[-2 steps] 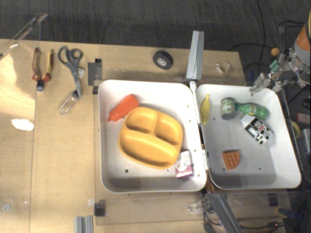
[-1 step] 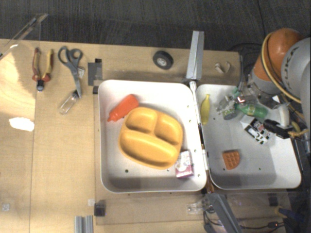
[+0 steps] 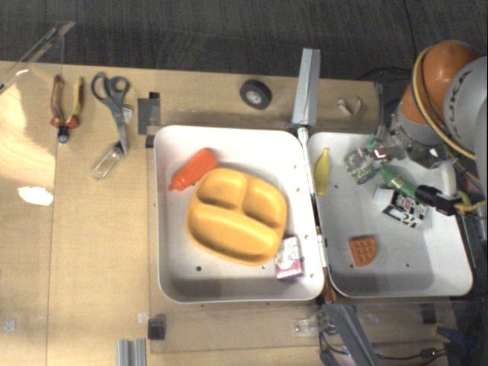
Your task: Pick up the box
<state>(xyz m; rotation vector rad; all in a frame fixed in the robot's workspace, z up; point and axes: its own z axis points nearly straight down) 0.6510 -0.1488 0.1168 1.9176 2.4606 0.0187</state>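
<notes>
Here the box [image 3: 289, 258] lies wedged beside the yellow tray [image 3: 237, 215]; the gripper [image 3: 371, 158] hovers far right of it, grasp state unclear.

Fixed overhead camera slants down on both bins [image 3: 229, 292].

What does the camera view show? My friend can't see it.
A small pink and white box sits in the left bin, touching a big yellow divided tray. The robot's gripper hovers over the right bin, far from the box.
</notes>
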